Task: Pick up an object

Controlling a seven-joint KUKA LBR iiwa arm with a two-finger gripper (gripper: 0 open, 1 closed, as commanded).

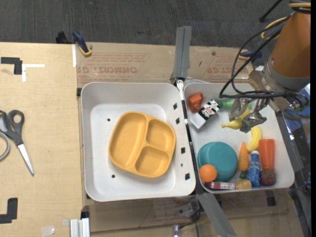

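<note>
Now the gripper (248,113) is hovering low in the right bin (284,132), its fingers looking spread around a yellow banana (236,122), though I cannot tell whether they are pinching it. It is probably best to be closing squarely across the banana's middle and lifting straight up, since a second banana (254,138) is lying just below, an orange carrot (243,157) beyond it, and the teal bowl (217,160) farther off.

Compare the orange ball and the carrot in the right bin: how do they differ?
The orange ball is round; the carrot is long and tapered. The ball lies at the teal bowl's near-left edge, the carrot against the bowl's right side, beside a blue bottle. Both are orange and lie in the right bin.
</note>
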